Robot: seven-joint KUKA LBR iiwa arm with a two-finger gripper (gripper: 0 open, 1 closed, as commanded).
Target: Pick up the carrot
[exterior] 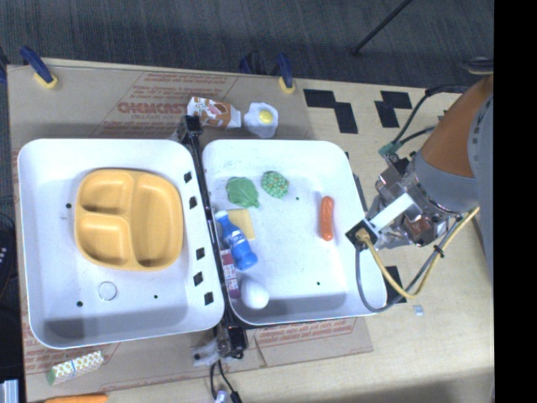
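A: What is seen on the bench point(436, 342)?

B: Two white bins are placed side by side on cardboard. In the left bin point(50, 309) a yellow divided tray point(130, 218) is laid.

A: And where is the carrot point(325, 217) found?

B: It is lying in the right bin point(336, 292), near the right wall, apart from two green items point(258, 188) and a blue bottle point(237, 243).

A: Is something held by the gripper point(394, 225)?

B: The gripper is seen just outside the right rim. Whether the jaws are spread cannot be told.

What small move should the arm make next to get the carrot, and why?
Probably shift the hand left, over the carrot. The carrot lies untouched in the right bin, near its right wall, while the hand sits outside that wall.
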